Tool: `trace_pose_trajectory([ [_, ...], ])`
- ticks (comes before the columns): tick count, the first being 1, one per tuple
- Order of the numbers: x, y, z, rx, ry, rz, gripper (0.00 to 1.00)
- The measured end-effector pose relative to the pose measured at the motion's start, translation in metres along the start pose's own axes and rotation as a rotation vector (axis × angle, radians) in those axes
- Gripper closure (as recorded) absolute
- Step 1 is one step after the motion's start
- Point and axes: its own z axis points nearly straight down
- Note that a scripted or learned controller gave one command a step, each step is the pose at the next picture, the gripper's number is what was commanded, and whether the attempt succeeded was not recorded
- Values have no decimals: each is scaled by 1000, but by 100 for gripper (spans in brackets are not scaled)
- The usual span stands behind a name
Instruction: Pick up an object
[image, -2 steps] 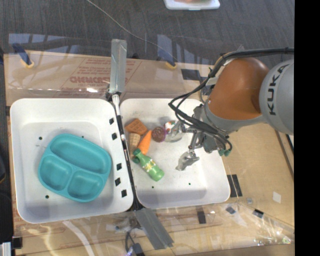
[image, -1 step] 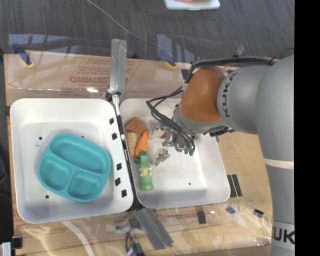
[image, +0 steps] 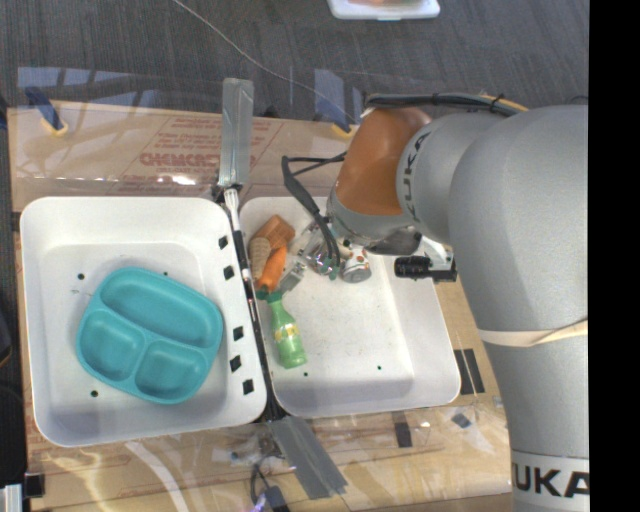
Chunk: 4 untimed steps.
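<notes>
Grey arm (image: 520, 250) over right bin (image: 430, 350), near green bottle (image: 287, 338).

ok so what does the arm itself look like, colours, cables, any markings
The arm is bulky and rounded, with smooth light grey casings. An orange band wraps it above the wrist. Black "KUKA" lettering shows low on the grey body. Black cables loop beside the wrist, and another runs along the top. The gripper end is small, metallic and dark, with a black fitting beside it.
</notes>
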Motion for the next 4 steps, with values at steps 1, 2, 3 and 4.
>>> trace_pose_trajectory([
  [1, -4, 11, 0, 1, 2, 327, 0],
  [2, -2, 12, -10, 5, 5, 318, 100],
  [3, 21, 73, -104, -5, -3, 148, 100],
  [4, 72, 87, -98, 5, 7, 516, 100],
])
